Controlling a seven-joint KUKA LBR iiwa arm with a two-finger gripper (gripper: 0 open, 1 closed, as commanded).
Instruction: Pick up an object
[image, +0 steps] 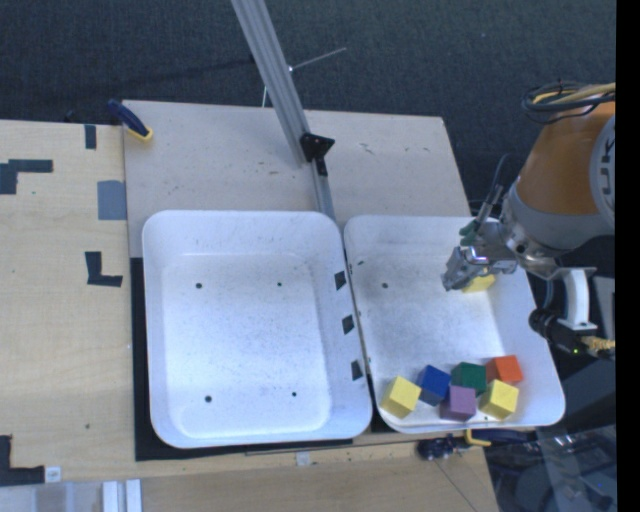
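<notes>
From my station I saw the gripper (466, 272) low over the right bin (420, 300), near its far right wall, with a pale yellow block (482, 284) tucked just beside and partly beneath the metal fingers. Whether that block sat between the fingers or merely lay under them I could not tell, nor whether they were apart or together; the fingertips merged into a grey blur. The arm's orange band (570, 170) looked smooth and glossy, and its upper part was cut off at the frame edge.

Both bins were shallow white trays with rounded corners, their floors speckled with fine dark scuffs. The left bin (240, 320) showed four small dark dots on its floor.

Along the right bin's near edge lay a tight cluster of matte cubes: a yellow cube (402, 396), a blue cube (434, 383), a purple cube (461, 401), a green cube (468, 376), an orange cube (506, 369) and a second yellow cube (501, 399), several touching their neighbours.

A slim aluminium bar (280, 80) ran diagonally across the plywood bench (220, 160), ending at a black clamp (316, 147).
</notes>
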